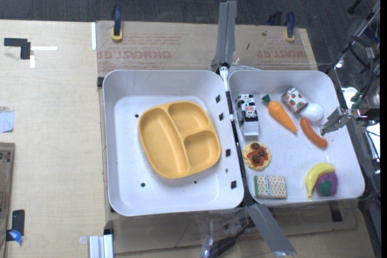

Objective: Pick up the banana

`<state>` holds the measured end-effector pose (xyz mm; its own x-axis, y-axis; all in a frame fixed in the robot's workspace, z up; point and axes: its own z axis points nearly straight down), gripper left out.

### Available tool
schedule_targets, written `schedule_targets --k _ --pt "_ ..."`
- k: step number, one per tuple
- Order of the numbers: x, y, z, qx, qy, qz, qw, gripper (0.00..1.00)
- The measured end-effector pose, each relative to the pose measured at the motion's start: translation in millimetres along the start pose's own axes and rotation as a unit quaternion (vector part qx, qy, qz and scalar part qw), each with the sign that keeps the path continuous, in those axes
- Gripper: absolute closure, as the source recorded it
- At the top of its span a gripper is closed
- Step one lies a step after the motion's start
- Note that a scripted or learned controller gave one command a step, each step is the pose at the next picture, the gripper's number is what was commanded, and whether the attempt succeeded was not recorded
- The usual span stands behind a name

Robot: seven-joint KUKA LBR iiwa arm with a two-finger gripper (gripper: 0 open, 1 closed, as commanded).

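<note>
The cracker packet lies nearest the camera, at the front of the right bin. To the left, the other bin holds a yellow divided plate. Moving right come a milk carton, a small pizza, a carrot, then the banana, short, curved and yellow, in the front right corner touching a purple ball. The gripper hovers at the bin's right edge; whether it is open I cannot tell. The reach looks barely begun: next it must swing forward over the banana and descend clear of the ball.
</note>
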<state>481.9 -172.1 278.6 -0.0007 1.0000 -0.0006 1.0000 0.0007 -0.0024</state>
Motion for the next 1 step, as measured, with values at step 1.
schedule_targets --k 1 --pt "-25.4 -4.7 106.9 0.001 0.001 0.045 0.999 0.0"
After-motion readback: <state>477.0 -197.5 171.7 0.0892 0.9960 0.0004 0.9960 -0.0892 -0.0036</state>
